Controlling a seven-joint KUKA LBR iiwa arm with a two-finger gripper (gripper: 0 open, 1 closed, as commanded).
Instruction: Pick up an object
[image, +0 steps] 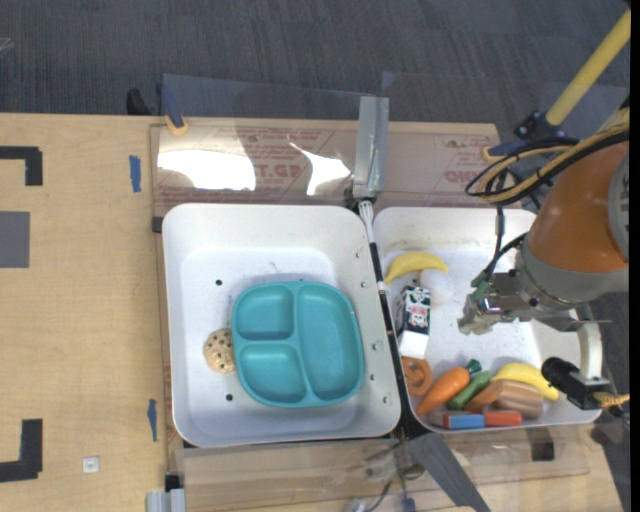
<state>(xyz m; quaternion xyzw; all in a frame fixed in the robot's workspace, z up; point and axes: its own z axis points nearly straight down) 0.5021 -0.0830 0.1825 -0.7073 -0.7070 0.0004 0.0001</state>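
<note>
My gripper (480, 312) hangs over the middle of the right bin (455, 222), under the grey and orange arm. A small black-and-white carton (416, 308) stands to its left, apart from it. A yellow banana (415, 264) lies behind the carton. Along the bin's front edge lie an orange ring (415, 373), a carrot (443, 389), a green piece (472, 381), a second banana (527, 377) and a brown sausage (512, 398). I see nothing held in the gripper.
The left bin (260, 225) holds a teal divided plate (297, 342) with a cookie (219, 350) at its left side. Black and yellow cables (520, 160) loop behind the right bin. Bare white floor lies around the gripper.
</note>
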